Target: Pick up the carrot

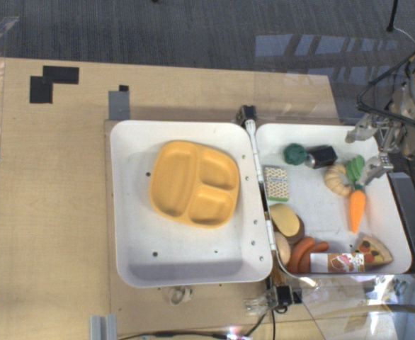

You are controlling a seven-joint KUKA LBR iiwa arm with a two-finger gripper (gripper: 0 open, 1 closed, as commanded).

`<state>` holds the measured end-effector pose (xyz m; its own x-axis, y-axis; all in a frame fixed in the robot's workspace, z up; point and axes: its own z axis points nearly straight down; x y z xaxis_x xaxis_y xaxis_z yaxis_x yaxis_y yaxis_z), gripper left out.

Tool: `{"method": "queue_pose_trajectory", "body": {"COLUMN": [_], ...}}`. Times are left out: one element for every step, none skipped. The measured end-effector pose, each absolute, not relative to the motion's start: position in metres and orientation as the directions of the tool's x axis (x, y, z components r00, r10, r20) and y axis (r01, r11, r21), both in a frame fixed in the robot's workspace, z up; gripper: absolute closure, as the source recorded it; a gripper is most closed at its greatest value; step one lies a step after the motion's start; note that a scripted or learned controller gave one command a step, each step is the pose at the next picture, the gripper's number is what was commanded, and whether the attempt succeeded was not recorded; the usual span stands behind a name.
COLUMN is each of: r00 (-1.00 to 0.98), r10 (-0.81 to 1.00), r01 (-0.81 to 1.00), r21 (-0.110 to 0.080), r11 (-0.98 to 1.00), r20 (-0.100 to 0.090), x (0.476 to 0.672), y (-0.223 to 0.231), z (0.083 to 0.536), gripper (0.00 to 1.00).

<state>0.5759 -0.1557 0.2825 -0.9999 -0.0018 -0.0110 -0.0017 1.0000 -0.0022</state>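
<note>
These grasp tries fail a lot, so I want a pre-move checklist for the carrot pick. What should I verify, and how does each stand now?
1. Carrot in view in the right bin: ok.
2. Carrot lying flat, green top toward the far wall: ok.
3. Gripper close to the carrot's green top: ok.
4. Carrot between the fingers: not ok, not held.
5. Room around the carrot: not ok, croissant lies right beside its top.
6. Finger opening: cannot tell.

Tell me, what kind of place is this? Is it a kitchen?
Probably a robot test lab, not a kitchen. A robot arm's gripper hangs by the edge of a white bin of toy food, like a carrot and a pizza slice. Cables run along the bench's edge.
</note>
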Motion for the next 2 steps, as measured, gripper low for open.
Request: {"method": "queue_pose_trajectory", "body": {"r00": [-1.0,-0.999], "r10": [-0.015,0.001], "r01": [-0.015,0.002], "r21": [0.001,-0.009], "r11": [1.0,1.0], "r20": [0.002,-0.032], "x": [0.554,0.599], "y": [-0.2,-0.208], "z": [0.131,0.098], "gripper": [0.0,0.0]}}
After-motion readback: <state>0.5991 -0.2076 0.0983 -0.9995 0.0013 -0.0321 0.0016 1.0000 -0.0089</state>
